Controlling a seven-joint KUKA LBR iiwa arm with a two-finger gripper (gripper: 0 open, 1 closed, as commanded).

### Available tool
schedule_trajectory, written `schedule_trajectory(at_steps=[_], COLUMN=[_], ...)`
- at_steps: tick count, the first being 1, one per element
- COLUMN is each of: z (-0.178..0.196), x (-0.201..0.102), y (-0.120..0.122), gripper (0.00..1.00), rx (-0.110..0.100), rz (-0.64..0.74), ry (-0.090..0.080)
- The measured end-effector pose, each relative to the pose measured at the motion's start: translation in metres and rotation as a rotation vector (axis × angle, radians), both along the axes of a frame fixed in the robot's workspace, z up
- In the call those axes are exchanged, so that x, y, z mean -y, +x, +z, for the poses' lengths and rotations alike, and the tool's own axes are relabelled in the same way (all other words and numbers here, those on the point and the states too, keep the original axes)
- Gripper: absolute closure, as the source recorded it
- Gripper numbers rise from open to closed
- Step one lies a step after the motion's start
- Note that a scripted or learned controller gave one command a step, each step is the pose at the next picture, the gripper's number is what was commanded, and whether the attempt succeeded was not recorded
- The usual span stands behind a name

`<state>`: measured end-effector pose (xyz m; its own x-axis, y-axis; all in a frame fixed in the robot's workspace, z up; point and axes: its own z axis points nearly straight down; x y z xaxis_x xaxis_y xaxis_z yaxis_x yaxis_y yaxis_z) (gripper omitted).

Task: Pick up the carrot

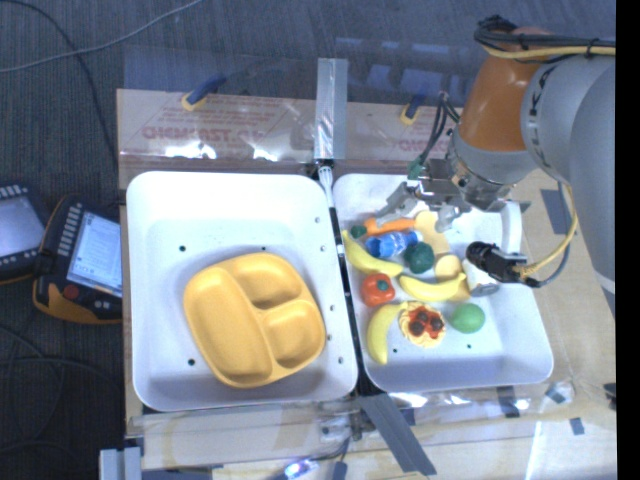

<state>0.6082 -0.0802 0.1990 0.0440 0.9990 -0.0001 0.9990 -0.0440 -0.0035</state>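
The arm reaches in from the right and hangs over the far end of the right bin [520, 353]. Its gripper [432, 204] sits just above the pile of toy food, fingers spread apart with nothing between them. The carrot [388, 225] lies right below and a little left of it, an orange stick pointing across the bin, resting on what looks like a blue bottle [392, 244], though that one is half buried and hard to make out. Around them are three bananas [432, 288], a tomato [377, 289], a dark green piece [420, 258], a lime-green ball [467, 317] and a small pizza-like disc [423, 324]. The left bin [160, 203] holds a yellow divided plate [253, 316].
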Motion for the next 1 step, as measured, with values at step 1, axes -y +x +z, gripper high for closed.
schedule_trajectory(at_steps=[1], z=[0.0333], x=[-0.0020], y=[-0.0187], gripper=[0.00], rx=[0.001], rz=[0.013], ry=[0.000])
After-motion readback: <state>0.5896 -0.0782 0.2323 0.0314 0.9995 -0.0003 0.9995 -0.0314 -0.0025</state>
